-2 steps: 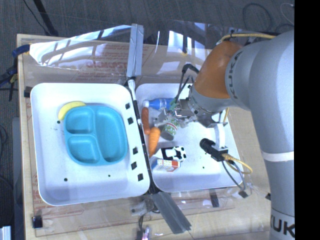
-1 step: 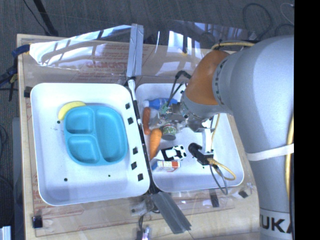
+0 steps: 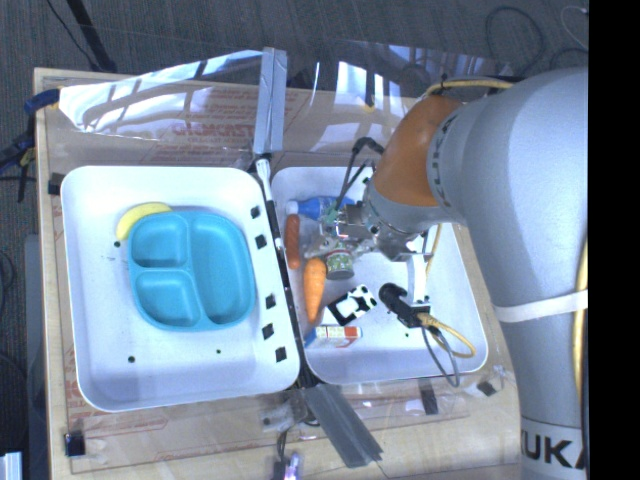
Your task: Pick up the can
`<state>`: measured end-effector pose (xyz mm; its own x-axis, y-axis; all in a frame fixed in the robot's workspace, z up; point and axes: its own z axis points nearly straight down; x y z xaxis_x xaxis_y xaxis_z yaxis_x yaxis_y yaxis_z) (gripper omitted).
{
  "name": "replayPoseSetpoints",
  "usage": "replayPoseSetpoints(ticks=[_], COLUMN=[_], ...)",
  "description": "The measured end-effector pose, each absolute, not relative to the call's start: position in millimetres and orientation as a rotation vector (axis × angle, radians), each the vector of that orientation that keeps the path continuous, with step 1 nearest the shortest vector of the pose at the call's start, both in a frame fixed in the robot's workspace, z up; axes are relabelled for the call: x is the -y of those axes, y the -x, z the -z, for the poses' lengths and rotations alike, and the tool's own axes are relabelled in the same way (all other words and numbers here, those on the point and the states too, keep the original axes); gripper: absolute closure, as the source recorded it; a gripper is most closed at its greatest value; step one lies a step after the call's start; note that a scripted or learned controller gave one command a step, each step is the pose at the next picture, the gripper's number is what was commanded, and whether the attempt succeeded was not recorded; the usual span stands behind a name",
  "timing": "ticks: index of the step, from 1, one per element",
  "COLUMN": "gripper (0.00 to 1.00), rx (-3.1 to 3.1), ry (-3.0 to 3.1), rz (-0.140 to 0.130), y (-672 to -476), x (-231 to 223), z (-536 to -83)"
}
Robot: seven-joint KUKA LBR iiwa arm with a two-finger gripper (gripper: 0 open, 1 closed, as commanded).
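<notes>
A pale wooden surface [image 3: 60,408] fills most of the frame, its edges running out at the lower left and bottom. Beyond it, along the top and left of the frame, lies a dark grey carpeted floor [image 3: 180,13] with black cables [image 3: 75,18] trailing across the upper left. Bright light glares off clear plastic sheeting [image 3: 150,98] on the surface's upper part.

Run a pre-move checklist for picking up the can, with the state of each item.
1. Can located: cannot tell; a blue object peeks out beside the arm, identity unclear.
2. Gripper over the right white bin: ok.
3. Finger state: cannot tell.
4. Clutter near gripper: not ok; orange carrot and black-and-white block lie close.
5. Blue divided plate out of the way in the left white bin: ok.
</notes>
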<state>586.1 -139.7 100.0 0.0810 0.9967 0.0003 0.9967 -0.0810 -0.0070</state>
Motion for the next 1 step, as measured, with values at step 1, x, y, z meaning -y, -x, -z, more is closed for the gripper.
replayPoseSetpoints(ticks=[1], gripper=[1.0], rx=[2.108], ry=[2.331], rz=[0.0], y=[-568.5], x=[154.5], z=[-228.1])
